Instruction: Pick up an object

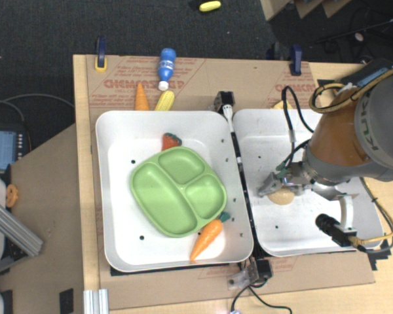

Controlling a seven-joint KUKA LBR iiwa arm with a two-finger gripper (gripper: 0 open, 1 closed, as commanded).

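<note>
The end effector (280,185) hangs low in the right bin (268,237), over a pale rounded object (282,197); its grip state cannot be made out. A green divided plate (178,190) and toy carrot (206,238) lie in the left bin (118,195).

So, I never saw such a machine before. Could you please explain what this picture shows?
One camera looks down at a slant on a bench. The grey and orange shape is a robot arm, reaching in from the right. Its gripper is low in the right bin, right at a small pale object; whether it holds it, I cannot tell. The left bin holds a green divided plate, a toy carrot and a small red toy.
</note>
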